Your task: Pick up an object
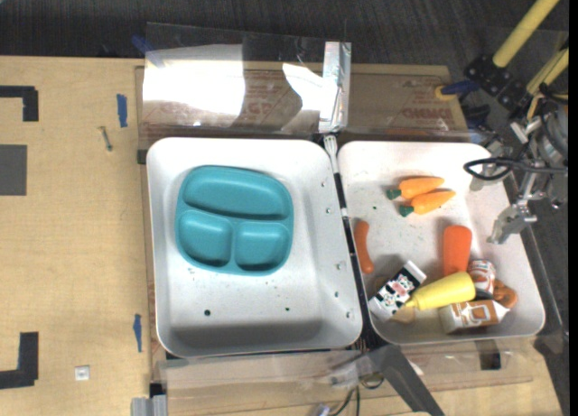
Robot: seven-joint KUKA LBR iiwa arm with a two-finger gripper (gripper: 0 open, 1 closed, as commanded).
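Right bin [361, 166]: toy carrots [420, 193], orange cylinder [456, 247], yellow bottle [442, 292] lying left-right at near side. Gripper [513, 223] at bin's right edge; all objects lie leftward. Grip state: cannot tell.

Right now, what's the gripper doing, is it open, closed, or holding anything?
Gripper: at the right bin's right rim, above the toys; open or shut cannot be told, and nothing shows between its fingers.
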